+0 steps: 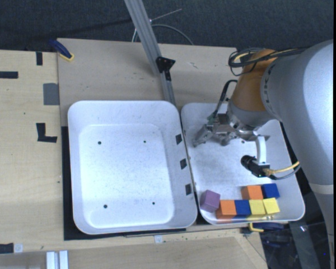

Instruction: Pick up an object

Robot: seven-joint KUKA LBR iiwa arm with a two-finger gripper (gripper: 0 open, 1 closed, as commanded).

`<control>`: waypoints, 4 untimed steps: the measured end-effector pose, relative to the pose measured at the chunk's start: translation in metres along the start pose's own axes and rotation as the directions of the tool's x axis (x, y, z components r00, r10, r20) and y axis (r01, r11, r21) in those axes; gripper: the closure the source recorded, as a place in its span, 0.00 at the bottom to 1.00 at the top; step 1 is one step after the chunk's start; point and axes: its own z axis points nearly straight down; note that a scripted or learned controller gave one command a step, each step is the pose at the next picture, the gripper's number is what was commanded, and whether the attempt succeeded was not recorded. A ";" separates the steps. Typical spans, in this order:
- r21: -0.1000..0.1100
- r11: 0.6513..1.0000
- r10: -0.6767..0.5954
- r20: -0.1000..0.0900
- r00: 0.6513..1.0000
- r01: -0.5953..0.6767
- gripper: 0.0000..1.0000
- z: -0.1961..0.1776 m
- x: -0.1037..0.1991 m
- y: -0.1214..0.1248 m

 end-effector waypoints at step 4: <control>-0.002 1.000 0.004 0.003 1.000 -0.004 0.00 -0.103 0.163 -0.031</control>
